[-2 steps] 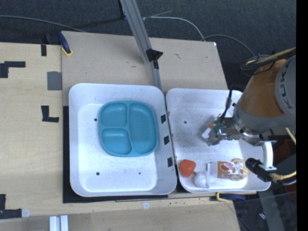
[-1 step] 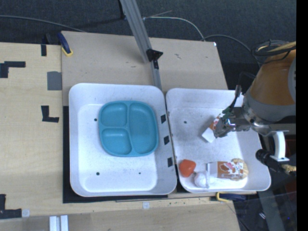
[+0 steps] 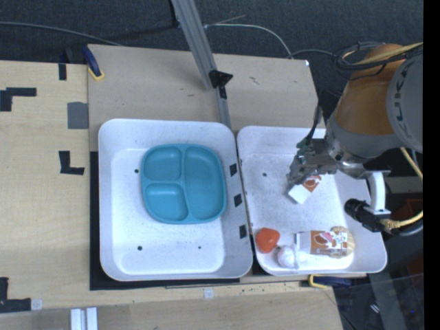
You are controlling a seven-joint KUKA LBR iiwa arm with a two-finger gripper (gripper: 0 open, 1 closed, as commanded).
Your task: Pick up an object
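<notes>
1. Packaged snack, a white ball and an orange ball line the right bin's near edge.
2. Tool sits over a small white-and-red carton mid-bin; grip state unclear.
3. Carton probably light, stiff; grasp its flat sides.

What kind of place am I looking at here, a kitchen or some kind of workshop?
Most likely a robotics lab test bench: a robot arm reaches over two white bins, one holding a blue divided plate, the other small toy-like items, with cables trailing around.
</notes>
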